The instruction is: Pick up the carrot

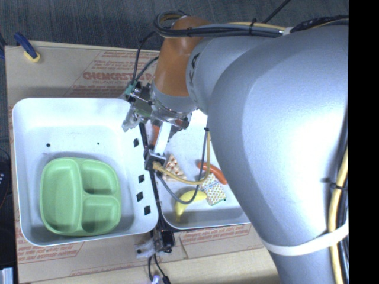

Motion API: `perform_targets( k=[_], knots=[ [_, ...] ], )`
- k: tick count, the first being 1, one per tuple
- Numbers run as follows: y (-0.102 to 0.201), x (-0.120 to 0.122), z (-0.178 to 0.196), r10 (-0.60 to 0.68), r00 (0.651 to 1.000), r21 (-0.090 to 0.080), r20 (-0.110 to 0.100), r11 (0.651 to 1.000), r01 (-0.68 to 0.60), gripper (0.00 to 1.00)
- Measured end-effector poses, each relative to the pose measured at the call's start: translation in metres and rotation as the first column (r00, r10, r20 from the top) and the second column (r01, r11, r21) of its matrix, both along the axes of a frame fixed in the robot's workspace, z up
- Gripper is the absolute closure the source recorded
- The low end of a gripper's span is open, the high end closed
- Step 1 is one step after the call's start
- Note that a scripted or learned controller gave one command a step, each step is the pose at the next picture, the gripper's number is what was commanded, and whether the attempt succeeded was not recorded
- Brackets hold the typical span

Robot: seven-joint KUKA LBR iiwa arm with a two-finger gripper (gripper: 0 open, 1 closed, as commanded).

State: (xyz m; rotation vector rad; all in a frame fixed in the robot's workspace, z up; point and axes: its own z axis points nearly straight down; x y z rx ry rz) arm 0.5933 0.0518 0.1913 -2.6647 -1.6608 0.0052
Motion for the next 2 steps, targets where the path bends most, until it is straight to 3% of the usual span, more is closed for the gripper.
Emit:
perform_targets(
  k=[1, 2],
  knots=[
    [0.0965, -0.0601, -0.0874, 0.107, 0.994, 0.0, -0.001, 0.994, -0.107, 0.0],
    [0.0916, -0.0606, -0.0794, 0.108, 0.994, -0.009, -0.007, 0.994, -0.109, 1.0]
  ],
)
